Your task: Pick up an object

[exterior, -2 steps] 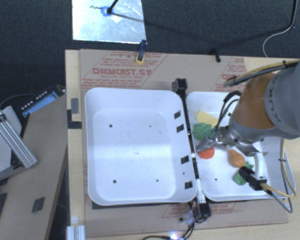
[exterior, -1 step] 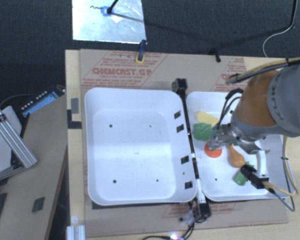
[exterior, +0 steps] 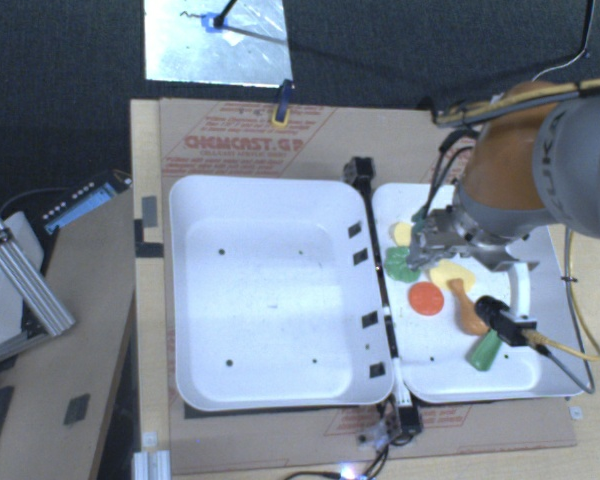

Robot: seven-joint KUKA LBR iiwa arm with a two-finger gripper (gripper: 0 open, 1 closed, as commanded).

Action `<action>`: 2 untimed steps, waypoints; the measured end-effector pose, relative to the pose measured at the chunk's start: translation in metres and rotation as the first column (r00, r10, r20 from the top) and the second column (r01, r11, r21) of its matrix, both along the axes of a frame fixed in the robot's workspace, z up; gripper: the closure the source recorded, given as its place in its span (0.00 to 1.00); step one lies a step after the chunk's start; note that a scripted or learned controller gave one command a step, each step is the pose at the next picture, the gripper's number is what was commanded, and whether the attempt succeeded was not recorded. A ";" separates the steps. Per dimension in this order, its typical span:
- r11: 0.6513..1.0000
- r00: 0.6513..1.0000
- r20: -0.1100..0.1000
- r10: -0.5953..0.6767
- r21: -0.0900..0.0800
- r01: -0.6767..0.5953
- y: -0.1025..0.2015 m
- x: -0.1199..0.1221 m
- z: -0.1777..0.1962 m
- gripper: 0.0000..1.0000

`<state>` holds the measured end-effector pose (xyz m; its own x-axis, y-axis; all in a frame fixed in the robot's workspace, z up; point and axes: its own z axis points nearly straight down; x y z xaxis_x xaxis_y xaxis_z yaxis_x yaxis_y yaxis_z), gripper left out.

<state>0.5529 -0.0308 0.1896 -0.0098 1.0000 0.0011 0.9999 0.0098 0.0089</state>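
Observation:
My gripper [exterior: 420,251] hangs low over the left part of the right bin [exterior: 435,378], right above a green round thing [exterior: 398,264]. A pale yellow piece [exterior: 403,233] lies just behind it and another yellow piece [exterior: 450,273] sits to its right. In front lie a red-orange disc [exterior: 426,299], an orange-brown piece [exterior: 466,310] and a green block [exterior: 484,351]. The arm's wrist hides the bin's back right part.
The left bin [exterior: 270,288] stands beside the right one, with a black hinge strip [exterior: 378,278] between them. Both rest on a cardboard sheet [exterior: 240,138]. A yellow cable [exterior: 570,343] loops over the right bin's front right corner.

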 end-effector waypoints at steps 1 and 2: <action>1.000 1.000 -0.012 -0.002 0.001 0.002 0.042 -0.069 -0.006 1.00; 1.000 1.000 -0.007 0.000 0.001 0.000 0.090 -0.053 -0.005 1.00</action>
